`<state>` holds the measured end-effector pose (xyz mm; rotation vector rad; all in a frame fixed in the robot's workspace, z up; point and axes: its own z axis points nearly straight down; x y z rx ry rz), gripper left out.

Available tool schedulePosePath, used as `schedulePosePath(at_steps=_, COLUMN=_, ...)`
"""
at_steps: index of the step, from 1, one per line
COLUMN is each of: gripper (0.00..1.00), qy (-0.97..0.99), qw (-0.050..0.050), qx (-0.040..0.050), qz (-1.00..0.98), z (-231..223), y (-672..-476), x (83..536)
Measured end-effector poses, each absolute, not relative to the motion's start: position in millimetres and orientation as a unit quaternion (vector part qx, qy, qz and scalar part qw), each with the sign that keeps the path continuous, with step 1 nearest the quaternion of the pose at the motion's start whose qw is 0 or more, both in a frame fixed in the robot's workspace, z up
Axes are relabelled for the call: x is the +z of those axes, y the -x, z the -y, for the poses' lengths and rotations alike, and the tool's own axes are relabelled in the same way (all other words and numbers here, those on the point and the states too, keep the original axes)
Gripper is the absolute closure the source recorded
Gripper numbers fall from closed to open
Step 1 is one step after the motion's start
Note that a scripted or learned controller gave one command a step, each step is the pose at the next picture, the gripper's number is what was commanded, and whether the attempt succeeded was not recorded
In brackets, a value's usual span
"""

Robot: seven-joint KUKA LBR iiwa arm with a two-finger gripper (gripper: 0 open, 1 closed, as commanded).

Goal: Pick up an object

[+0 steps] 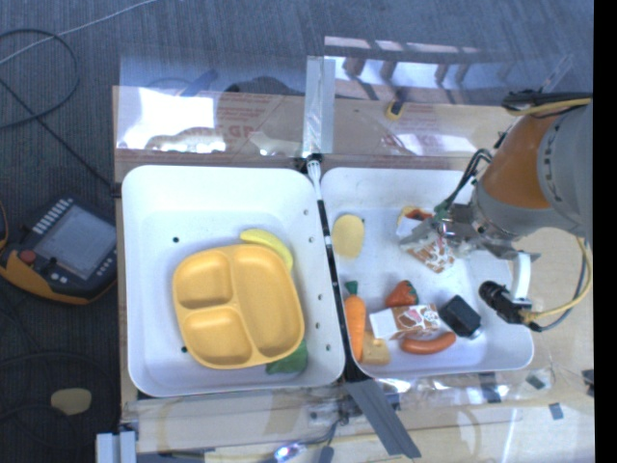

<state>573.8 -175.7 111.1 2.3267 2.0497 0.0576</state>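
The arm's two-finger gripper (pixel 436 228) sits low in the right-hand white bin (pixel 501 355), at a red-and-white printed packet (pixel 431 249) lying just beyond the black block (pixel 461 315). Whether it is parted or clamped cannot be told, so the pick looks unfinished: grasp and lift probably remain. The packet's printing is too small to read.

A red-and-white printed packet (pixel 431 250) lies tilted in the right bin's (pixel 386 186) upper middle, beside the gripper (pixel 445 228).
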Motion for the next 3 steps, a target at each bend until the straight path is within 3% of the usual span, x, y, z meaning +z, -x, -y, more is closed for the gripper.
schedulePosePath(at_steps=1, gripper=0.0, qy=-0.734, qw=0.023, qx=0.0125, qz=-0.678, z=184, y=-602.2, x=109)
schedulePosePath(at_steps=2, gripper=1.0, qy=-0.735, qw=0.029, qx=0.0143, qz=-0.677, z=187, y=-605.1, x=125)
schedulePosePath(at_steps=3, gripper=1.0, qy=-0.741, qw=0.0, qx=-0.0027, qz=-0.671, z=140, y=-668.0, x=212)
